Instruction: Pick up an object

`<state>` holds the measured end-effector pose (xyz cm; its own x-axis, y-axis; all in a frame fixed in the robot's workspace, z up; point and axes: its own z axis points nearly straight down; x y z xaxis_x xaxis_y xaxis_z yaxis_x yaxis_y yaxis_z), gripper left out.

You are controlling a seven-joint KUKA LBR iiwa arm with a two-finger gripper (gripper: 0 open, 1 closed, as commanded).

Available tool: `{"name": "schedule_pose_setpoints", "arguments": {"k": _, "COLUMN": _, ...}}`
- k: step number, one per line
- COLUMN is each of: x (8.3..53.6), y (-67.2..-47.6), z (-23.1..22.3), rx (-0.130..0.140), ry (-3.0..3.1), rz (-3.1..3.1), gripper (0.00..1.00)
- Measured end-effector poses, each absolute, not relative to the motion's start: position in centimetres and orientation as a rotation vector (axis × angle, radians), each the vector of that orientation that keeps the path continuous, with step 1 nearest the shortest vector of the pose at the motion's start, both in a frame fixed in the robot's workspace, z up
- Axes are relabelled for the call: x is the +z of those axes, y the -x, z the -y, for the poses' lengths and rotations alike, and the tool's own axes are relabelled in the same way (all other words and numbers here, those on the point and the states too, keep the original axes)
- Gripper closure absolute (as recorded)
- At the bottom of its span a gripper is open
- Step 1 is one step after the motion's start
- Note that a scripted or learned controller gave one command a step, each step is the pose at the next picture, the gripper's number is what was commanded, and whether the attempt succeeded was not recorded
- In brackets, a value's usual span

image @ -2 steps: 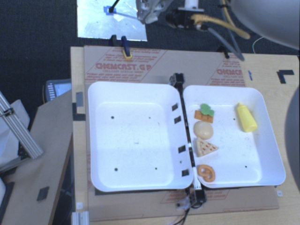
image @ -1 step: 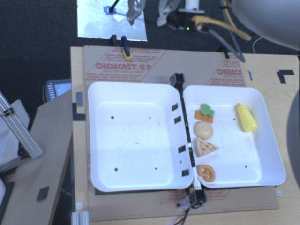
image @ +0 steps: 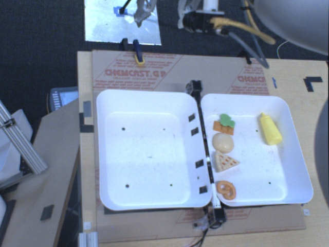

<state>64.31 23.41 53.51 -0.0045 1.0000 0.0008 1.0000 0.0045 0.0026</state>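
Two bins (image: 149,99), five toy foods (image: 223,143)

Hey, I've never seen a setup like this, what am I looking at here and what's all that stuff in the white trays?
This is one camera fixed above a workbench, looking down at a slant. Two shallow white bins sit side by side: the left bin and the right bin. In the right bin lie small toy foods: a yellow bottle, an orange piece with a green top, a pale round piece, a pizza slice and a pretzel. The big grey shape at the top right is the robot arm, which is meant to pick something up. Its gripper sits up beyond the bins, far from the toys.
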Motion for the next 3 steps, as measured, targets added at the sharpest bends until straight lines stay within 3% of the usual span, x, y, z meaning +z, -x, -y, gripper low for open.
{"name": "schedule_pose_setpoints", "arguments": {"k": 3, "x": 53.51, "y": -64.31, "z": -23.41, "rx": 0.004, "ry": -2.216, "rz": -2.226, "gripper": 0.00}}
